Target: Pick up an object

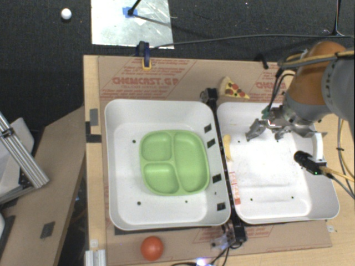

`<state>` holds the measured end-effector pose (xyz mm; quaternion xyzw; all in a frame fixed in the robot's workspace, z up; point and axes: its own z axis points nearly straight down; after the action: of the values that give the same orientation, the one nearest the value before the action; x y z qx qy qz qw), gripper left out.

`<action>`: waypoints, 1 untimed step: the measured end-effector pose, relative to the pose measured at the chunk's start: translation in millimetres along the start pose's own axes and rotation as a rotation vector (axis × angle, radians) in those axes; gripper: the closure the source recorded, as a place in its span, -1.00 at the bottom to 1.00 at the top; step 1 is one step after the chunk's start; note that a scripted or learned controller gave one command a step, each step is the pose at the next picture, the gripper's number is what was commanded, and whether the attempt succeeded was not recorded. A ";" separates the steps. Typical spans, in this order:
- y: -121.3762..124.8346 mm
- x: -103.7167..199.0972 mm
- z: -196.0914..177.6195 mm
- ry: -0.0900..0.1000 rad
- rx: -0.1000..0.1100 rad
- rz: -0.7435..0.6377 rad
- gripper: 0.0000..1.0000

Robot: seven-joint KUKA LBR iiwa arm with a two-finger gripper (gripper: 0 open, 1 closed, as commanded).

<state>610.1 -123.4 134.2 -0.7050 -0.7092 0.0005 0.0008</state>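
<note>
Hovering over the right bin (pixel 319 204), the gripper (pixel 266 127) hangs with its fingers spread and nothing between them.

The nearest thing to pick is a small yellow piece (pixel 226 147) lying against that bin's left wall, well apart from the gripper; it looks light and probably stiff, and is best pinched across its narrow width, though the wall crowds one side. A green divided plate (pixel 173 162) sits in the left bin (pixel 119 148): light, slick, and graspable only by its rim.

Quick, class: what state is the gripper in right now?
Gripper: over the right bin, open, nothing between its fingers.
</note>
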 end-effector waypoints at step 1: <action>0.4 0.5 51.7 0.000 -0.001 0.003 -1.00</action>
<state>610.3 -122.8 82.5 -0.7061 -0.7082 0.0003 0.0003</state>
